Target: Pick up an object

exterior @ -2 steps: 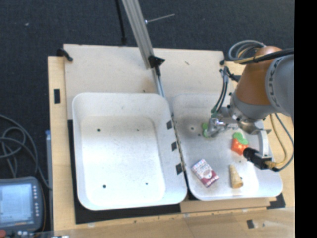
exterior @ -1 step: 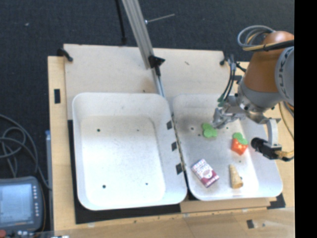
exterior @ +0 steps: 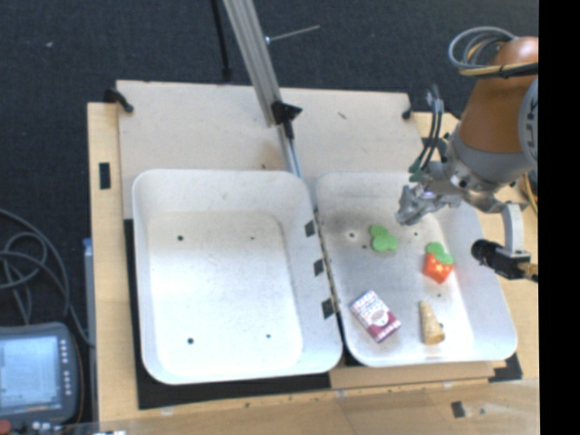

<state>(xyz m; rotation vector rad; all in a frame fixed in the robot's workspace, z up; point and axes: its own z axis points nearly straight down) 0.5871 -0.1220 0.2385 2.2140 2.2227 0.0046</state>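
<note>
- Nearest in the right bin (exterior: 494,338) lie a pink carton (exterior: 375,316) and, just to its right, a tan piece (exterior: 431,323) — both flat on the bin floor, neither lifted.
- Farther back, a red-and-green toy (exterior: 439,265) rests toward the right, and a green toy (exterior: 383,239) sits left of it near the bin's middle.
- The gripper (exterior: 412,208) hangs just beyond and right of the green toy, low over the bin; nothing can be seen between its tips, and whether it is spread or closed I cannot tell.
- Judged from this, the pick is not yet made — approach, closing and lifting are all left.
- The left bin (exterior: 154,243) stands apart from the action.
- At the far side a slanted metal rail (exterior: 258,57) crosses above the bins' divide, clear of the arm's reach.
</note>
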